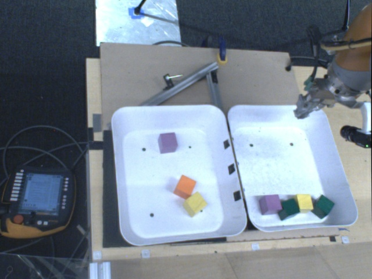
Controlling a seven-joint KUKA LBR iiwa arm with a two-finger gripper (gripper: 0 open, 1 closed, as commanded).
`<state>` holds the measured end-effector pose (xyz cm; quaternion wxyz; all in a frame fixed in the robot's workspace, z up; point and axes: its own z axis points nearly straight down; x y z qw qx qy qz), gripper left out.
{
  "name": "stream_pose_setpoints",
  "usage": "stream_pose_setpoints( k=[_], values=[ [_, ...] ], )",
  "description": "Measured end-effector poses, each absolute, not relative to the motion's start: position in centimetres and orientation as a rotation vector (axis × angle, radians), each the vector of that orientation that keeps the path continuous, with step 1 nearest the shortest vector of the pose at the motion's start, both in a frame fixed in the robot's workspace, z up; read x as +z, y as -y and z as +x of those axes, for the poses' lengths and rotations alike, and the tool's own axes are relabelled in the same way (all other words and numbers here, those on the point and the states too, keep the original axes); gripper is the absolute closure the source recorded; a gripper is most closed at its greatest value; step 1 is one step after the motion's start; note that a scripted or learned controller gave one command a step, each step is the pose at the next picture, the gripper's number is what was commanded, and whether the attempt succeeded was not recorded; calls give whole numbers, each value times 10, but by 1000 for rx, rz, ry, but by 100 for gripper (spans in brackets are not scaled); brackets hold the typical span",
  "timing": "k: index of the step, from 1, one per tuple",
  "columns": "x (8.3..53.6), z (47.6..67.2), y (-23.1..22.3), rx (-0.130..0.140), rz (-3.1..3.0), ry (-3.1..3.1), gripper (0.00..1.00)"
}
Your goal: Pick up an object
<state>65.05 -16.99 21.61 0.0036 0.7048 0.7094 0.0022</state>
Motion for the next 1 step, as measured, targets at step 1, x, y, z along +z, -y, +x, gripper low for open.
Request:
stream_pose_setpoints(
  k=[1],
  values=[
    [271,652,170,7,2209,-2223,100]
  ],
)
